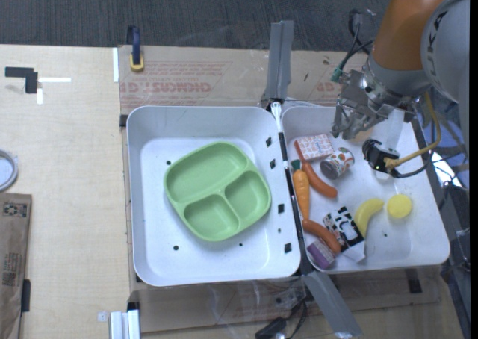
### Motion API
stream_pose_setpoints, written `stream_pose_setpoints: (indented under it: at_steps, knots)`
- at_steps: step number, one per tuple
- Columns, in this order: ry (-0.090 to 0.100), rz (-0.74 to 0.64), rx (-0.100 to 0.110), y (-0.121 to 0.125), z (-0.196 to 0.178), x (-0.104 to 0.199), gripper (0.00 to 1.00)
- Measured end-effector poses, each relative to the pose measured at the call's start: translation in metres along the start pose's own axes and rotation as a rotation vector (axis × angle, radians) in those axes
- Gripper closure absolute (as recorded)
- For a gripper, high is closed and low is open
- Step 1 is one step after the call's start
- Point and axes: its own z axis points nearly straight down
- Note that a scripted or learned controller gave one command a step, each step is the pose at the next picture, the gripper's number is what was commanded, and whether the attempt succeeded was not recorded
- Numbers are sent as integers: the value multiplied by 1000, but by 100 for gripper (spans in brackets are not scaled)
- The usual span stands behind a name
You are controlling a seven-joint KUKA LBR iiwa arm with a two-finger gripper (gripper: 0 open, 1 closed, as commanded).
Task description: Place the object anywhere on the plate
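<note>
Two white bins side by side at frame centre. Left bin [142, 203] holds a green three-compartment plate [216, 190], lying flat, nothing on it, roughly mid-bin and turned at a slant.

Right bin [429, 244] carries the clutter. Upper left of it: a small pink-and-white box [314, 148], with a small round can [338, 163] lying on its side just beside it. Along the bin's left wall, an orange carrot [301, 192] lies lengthwise; a second orange-red piece, sausage-like, [319, 181] angles away from it toward the can. Lower down: a black-and-white patterned packet [345, 226], another orange-red piece [320, 232] touching it, and a purplish item [321, 256] at the bin's lower left corner, too small to name. A yellow banana [367, 214] sits right of the packet; a yellow lemon-like ball [399, 206] lies near it, apart.

Arm enters from upper right of frame, orange band high, wrist angled down and left. Gripper [349, 127] hangs over the upper part of the right bin, above and right of the pink box. Fingers point down; dark and cluttered with cable, so open or closed: cannot tell. Nothing visibly held.

Left of the bins, bare wood bench [60, 151]; a blue-and-yellow clamp [134, 50] at its upper edge.
</note>
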Motion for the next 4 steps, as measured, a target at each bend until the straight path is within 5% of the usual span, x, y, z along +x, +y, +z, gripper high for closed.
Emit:
stream_pose_setpoints:
  at_steps: [1,2,3,4]
  knots:
    - [5,-119,-8,36,-58,54,100]
    - [4,-295,-6,12,-30,46,100]
    - [5,-15,-7,-5,-199,10,100]
    - [5,-14,-6,-5,-199,10,0]
